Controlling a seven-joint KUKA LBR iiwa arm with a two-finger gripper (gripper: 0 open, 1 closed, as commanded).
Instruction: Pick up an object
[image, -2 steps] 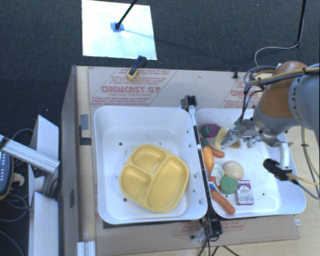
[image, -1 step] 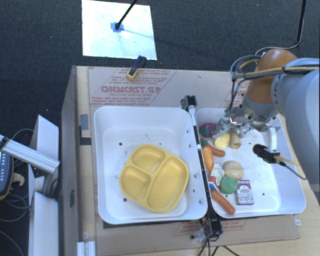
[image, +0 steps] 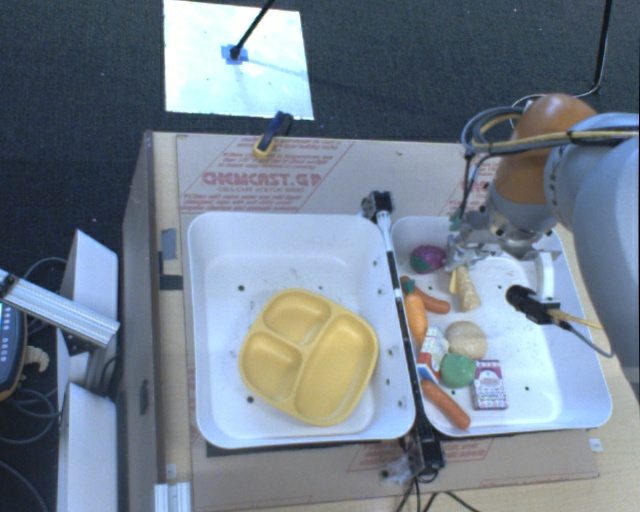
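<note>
Cheese wedge (image: 464, 288) beside purple ball (image: 428, 259), under claw (image: 462, 250).

Bright, even overhead light fills the scene. The two shallow white plastic bins (image: 300, 240) glare slightly, nearly washed out. Shadows are soft and short. The picture is low in resolution, grainy, with small objects slightly blurred.

gripper (image: 458, 250) over right bin (image: 580, 395); beside purple vegetable (image: 427, 259) | yellow tray (image: 308, 355) in left bin (image: 215, 300)
</note>
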